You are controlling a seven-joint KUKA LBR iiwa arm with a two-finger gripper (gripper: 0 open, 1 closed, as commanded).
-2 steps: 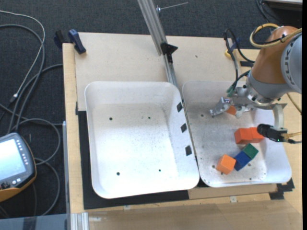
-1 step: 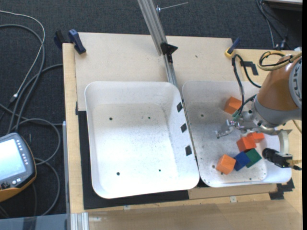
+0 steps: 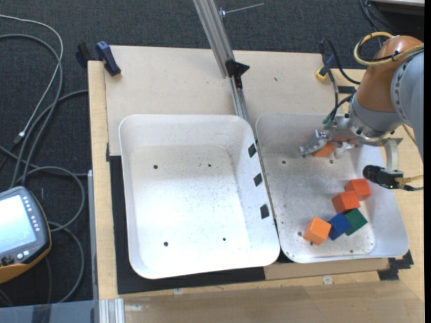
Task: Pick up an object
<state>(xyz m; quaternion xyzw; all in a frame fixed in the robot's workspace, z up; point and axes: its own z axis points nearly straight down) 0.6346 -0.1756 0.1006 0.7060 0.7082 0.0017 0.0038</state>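
The gripper (image 3: 322, 147) sits low over the upper part of the right bin (image 3: 289, 180), wrist angled toward the left bin (image 3: 188, 194). An orange piece (image 3: 326, 151) shows right at the fingers; it looks pinched between them, but the view is small and partly blocked, so the hold is only probable. If it is a block like the others, it should be light, rigid and flat-sided, with smooth faces that could slip from a shallow pinch; best taken across two opposite flat faces, near mid-height.

The rest of the blocks lie lower in the right bin, well apart from the gripper, toward the bin's near-right corner: an orange-red block (image 3: 360, 188), another orange-red block (image 3: 345, 201) touching it, a green block (image 3: 356, 218), a blue block (image 3: 340, 225) just beside the green, and an orange block (image 3: 317, 230) next to the blue. They are clustered tight, so finger clearance there looks poor.
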